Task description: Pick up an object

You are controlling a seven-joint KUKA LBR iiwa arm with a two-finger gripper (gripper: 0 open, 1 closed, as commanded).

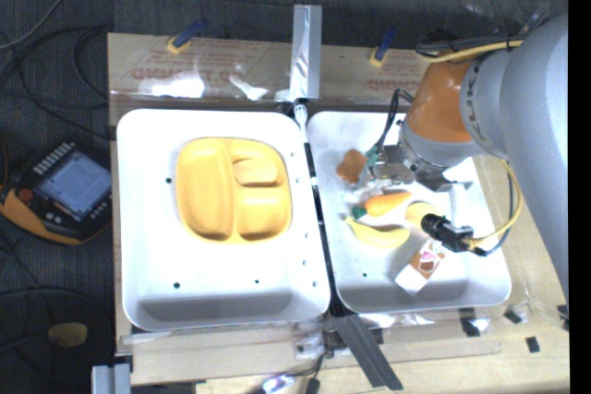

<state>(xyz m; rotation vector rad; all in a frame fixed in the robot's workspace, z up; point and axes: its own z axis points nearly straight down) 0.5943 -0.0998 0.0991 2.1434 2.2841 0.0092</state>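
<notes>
An orange-cased pendant (pixel 51 194) is lying left of the desk (pixel 129 51). A glossy yellow divided plastic tray (pixel 233 189) is sitting in the left bin (pixel 152 291). In the right bin (pixel 480 286), a brown lump (pixel 350 166), a toy carrot (pixel 386 204), a banana (pixel 380 233) and a small white carton (pixel 421 268) are lying close together. The hand (pixel 386 163) is hovering beside the lump; I cannot tell its opening.
</notes>
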